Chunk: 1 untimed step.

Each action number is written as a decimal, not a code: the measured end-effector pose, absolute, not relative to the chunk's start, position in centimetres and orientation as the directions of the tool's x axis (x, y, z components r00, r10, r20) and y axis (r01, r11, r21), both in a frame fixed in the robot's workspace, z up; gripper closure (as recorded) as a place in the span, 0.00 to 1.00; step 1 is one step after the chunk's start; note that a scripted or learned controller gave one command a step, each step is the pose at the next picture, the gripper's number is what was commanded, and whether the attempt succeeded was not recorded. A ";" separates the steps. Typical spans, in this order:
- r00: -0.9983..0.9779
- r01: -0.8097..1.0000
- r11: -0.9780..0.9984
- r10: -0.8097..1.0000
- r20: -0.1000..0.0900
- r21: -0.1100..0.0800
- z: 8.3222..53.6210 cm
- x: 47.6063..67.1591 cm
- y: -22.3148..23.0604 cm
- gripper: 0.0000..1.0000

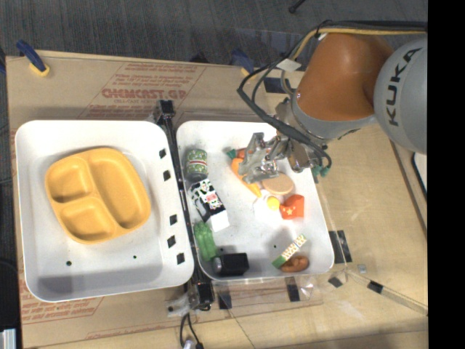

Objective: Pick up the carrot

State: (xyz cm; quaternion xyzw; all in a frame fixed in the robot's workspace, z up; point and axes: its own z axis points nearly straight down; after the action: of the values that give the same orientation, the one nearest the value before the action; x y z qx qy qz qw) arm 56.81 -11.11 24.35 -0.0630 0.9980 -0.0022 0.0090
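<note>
Camera view: arm (363,71) is reaching in from the right, wrist bending down over the right bin (320,249). Gripper (258,162) is sitting low over the carrot (243,177), near the bin's upper middle. Metal fingers are masking most of the carrot; finger spacing cannot be told. Yellow tray (98,193) is lying in the left bin (33,267).

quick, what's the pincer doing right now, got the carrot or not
pincer: down in the right bin over the carrot; cannot be told whether it grips it.
</note>
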 end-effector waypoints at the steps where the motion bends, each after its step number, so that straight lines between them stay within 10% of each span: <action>1: -0.980 0.199 0.980 0.199 0.003 -0.001 18.2 52.4 -9.7 1.00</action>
State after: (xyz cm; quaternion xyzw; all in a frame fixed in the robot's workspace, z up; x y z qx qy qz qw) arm 52.38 -9.67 18.24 0.1002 0.9950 -0.0001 -0.0013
